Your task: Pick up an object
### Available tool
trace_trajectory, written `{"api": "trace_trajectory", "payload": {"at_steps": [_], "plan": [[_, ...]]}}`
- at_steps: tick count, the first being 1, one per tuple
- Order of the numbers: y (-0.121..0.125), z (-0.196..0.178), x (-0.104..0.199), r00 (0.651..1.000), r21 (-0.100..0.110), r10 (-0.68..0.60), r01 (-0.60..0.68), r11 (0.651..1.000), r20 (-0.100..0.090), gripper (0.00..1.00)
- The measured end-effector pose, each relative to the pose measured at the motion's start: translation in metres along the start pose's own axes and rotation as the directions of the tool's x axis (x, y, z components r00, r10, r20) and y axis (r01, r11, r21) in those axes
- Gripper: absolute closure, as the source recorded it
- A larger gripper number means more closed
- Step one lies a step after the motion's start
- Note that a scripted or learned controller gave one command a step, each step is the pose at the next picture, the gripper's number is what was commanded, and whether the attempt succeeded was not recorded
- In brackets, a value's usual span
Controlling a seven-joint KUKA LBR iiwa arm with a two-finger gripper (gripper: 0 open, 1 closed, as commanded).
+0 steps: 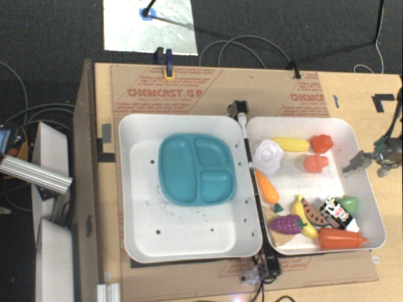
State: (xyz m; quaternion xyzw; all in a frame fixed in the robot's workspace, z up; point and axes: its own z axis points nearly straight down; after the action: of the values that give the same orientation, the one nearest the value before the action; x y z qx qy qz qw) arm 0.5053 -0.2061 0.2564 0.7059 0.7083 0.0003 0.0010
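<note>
The right bin (362, 137) holds several toy foods. A white bulb (267, 156), a corn cob (289, 145), a red pepper (321, 143) and a pink-orange piece (316, 163) lie at its far end. A carrot (267, 189) rests along the left wall. Purple grapes (285, 224), a banana (306, 226), a watermelon slice (312, 212), a black-and-white carton (337, 211), a green piece (349, 204) and a long red-orange piece (340, 238) crowd the near end. My gripper (368, 167) hangs open over the bin's right rim with nothing between its fingers.
The left bin (141, 231) holds a teal divided plate (196, 168). A metal divider clamp (252, 168) runs between the bins. Cardboard (189, 93) lies under both bins, and cables (264, 49) trail behind them.
</note>
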Motion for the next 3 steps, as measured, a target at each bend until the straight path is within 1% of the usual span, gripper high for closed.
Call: {"api": "trace_trajectory", "payload": {"at_steps": [1,2,3], "plan": [[0.013,0.174,0.002,1.0,0.011,0.001,-0.001,1.0,-0.004,0.0],[0.068,0.156,0.0,1.0,-0.006,-0.004,0.004,1.0,0.001,0.0],[0.126,0.172,0.042,1.0,-0.005,-0.007,0.007,1.0,-0.001,0.0]]}}
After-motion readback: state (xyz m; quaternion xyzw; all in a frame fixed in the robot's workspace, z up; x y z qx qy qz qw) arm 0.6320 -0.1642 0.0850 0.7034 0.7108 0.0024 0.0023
